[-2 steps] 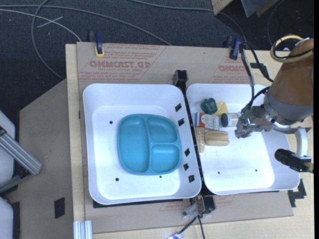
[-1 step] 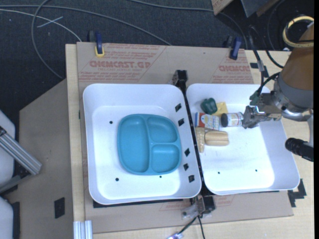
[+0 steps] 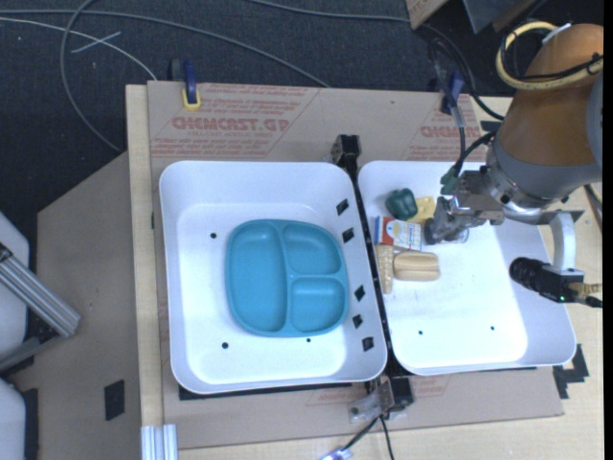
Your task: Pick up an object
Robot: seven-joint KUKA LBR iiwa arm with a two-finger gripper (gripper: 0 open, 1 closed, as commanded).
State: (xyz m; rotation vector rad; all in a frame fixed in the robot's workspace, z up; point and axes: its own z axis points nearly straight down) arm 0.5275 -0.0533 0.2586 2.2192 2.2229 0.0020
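Observation:
In the right bin (image 3: 479, 343) several small objects lie near its left wall: a green rounded piece (image 3: 400, 202), a red and white packet (image 3: 399, 232) and a tan bread-like roll (image 3: 415, 266). My gripper (image 3: 445, 230) hangs low over the bin just right of the packet and above the roll. The wrist hides its tips.
The left bin (image 3: 192, 343) holds a blue divided plate (image 3: 285, 277). A black divider with clips (image 3: 356, 257) runs between the bins. A black cable connector (image 3: 538, 276) hangs over the right bin's right side. Cardboard underlies both bins.

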